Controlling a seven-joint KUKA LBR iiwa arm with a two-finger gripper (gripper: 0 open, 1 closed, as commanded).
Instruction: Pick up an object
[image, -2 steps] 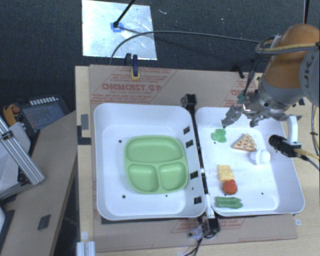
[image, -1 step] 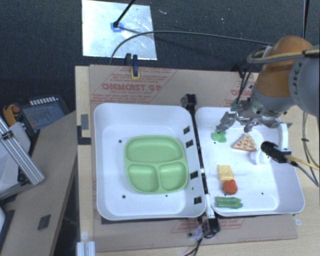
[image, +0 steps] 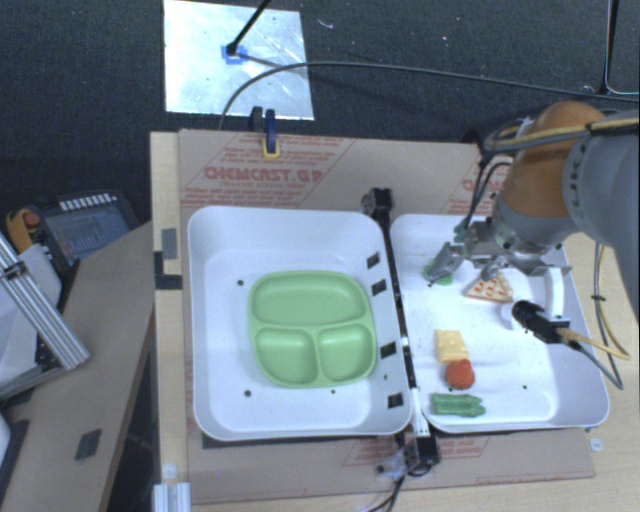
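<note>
The gripper (image: 468, 262) is seen spread open over the right bin (image: 580, 400), with nothing held. A pizza slice (image: 488, 290) is laid just beside it.

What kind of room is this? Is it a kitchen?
Probably a robot lab, not a kitchen. A robot arm reaches over two white bins, the food pieces like the pizza slice look like toys, and a control pendant sits nearby.
</note>
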